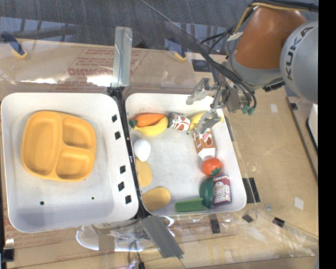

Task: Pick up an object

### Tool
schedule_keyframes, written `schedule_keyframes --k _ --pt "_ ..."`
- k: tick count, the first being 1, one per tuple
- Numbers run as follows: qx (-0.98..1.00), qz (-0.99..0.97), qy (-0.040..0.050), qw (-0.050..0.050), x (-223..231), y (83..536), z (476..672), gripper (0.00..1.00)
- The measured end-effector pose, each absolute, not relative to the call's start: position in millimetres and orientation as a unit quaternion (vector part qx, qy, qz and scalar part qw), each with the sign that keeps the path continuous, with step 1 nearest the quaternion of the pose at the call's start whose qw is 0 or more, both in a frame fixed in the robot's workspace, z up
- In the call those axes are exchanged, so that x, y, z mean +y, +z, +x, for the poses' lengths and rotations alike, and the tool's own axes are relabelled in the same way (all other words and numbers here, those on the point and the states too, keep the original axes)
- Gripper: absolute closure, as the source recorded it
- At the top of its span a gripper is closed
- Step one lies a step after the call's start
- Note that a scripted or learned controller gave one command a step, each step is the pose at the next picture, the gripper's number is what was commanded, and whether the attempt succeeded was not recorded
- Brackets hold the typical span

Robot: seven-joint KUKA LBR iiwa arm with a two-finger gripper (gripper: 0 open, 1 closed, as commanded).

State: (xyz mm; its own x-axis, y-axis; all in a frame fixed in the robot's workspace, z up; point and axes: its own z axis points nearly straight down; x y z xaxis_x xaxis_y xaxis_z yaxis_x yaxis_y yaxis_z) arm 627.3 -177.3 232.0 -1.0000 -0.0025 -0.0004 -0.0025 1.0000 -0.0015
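My gripper point(204, 106) hangs over the back right corner of the right bin point(173, 161), its fingers spread open and nothing held between them. Just below it lie a small yellow piece point(196, 117) and a red-and-white carton point(205, 144). A small striped can point(180, 122) lies to its left. Further left, an orange carrot point(150, 118) rests against a yellow fruit point(153, 129). A white egg point(141, 149) sits near the bin's left wall. A red tomato point(211, 166) lies right of centre.
At the right bin's front are a green vegetable point(206, 190), a dark red can point(222, 189), a green stick point(189, 205) and two tan bread pieces point(156, 196). The left bin point(22, 206) holds a yellow divided plate point(58, 144). Cables hang beside the wrist.
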Motion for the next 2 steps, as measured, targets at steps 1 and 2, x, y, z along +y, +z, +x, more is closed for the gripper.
schedule_keyframes --k 1,2 --pt "1.000 -0.018 0.0016 -0.005 -205.6 114.8 616.6 0.00" --pt "1.000 0.015 -0.0010 -0.024 -151.9 86.3 645.1 0.00"
